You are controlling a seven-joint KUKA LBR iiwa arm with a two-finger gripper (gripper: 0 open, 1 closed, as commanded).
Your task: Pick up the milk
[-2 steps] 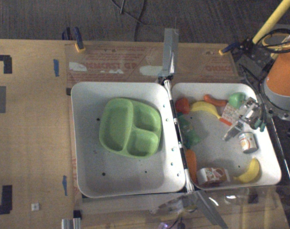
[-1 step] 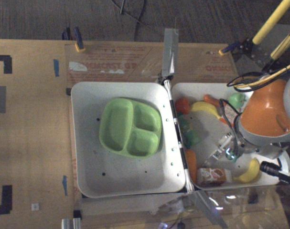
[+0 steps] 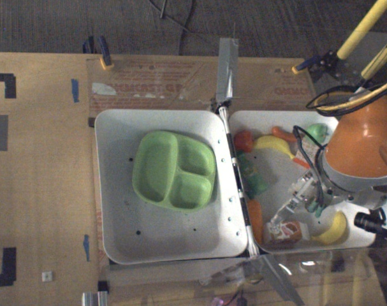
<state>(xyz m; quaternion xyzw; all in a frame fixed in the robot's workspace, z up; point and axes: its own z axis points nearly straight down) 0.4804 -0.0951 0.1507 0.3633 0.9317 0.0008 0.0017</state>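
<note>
Nearest, in the right white bin (image 3: pixel 365 246), a small red-and-white milk carton (image 3: pixel 286 231) lies on its side just left of a yellow toy banana (image 3: pixel 333 229). It looks light and stiff, probably slick; its flat sides seem the best hold. Just above it hangs the two-finger gripper (image 3: pixel 294 203), and I cannot tell its state. Farther left sits a green divided plastic plate (image 3: pixel 175 169).

The arm (image 3: pixel 362 142) hides part of the right bin (image 3: pixel 270 171) and runs off-frame.
</note>
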